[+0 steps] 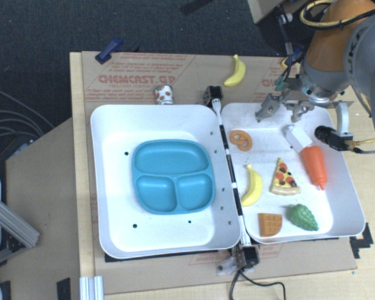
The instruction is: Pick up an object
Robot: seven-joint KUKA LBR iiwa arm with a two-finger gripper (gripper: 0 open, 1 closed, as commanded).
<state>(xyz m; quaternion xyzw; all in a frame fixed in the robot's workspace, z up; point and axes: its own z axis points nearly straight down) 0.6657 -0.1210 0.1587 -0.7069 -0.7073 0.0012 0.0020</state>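
My gripper point(282, 112) hangs over the far edge of the right bin point(353, 200), its two fingers spread open with nothing between them. Below it in that bin lie a pretzel point(241, 140), a yellow banana point(252, 185), a pizza slice point(285, 178), an orange carrot point(314, 164), a waffle piece point(270, 224) and a green leafy vegetable point(302, 217). A small white block point(295, 136) lies just right of the fingers. The pretzel is the nearest food item, down and to the left of the gripper.
The left bin point(109, 167) holds a blue sectioned plate point(172, 175). On the board beyond the bins lie a second banana point(235, 72), a small spotted cup point(164, 94) and a blue object point(109, 50). A black clip point(212, 95) sits where the bins meet.
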